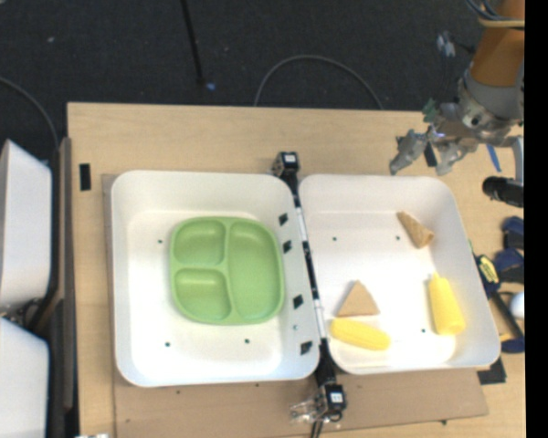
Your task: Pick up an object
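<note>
The arm (498, 53) is cut off at 2 o'clock; its claw (427, 149) hovers over the surface (210, 135), grip unclear. Left bin (128, 245) holds a green divided plate (226, 270). Right bin (374, 208), toward 4 o'clock, holds two yellow corn cobs (446, 305) (360, 335) and two tan wedges (358, 300) (416, 229).

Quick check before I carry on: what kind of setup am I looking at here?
Most likely a robotics lab test bench, not a kitchen. A wooden bench carries two clamped white bins, one holding a green divided plate, the other toy food pieces, with cables on the dark floor behind.
</note>
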